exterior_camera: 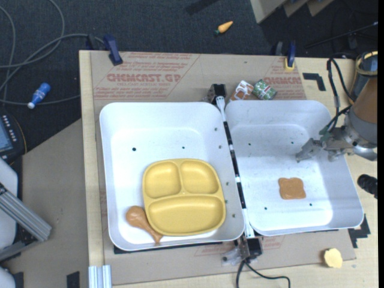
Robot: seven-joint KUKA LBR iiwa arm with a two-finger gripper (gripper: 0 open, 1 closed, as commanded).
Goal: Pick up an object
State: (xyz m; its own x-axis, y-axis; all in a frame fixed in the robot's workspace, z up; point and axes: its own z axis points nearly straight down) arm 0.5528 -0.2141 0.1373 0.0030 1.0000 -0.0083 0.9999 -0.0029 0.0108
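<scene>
The brown toast slice (291,188) lies flat in my right bin (264,119), untouched. My gripper (306,150) hangs above and behind it, holding nothing; whether it is spread or closed I cannot tell. The yellow divided plate (182,195) and drumstick (141,220) sit in the left bin (120,131). Nothing is picked yet; descent and grasp remain.

Two white bins (120,131) are shown; a yellow divided plate (182,195), tan drumstick (141,221) and brown toast (291,188) are seen.
</scene>
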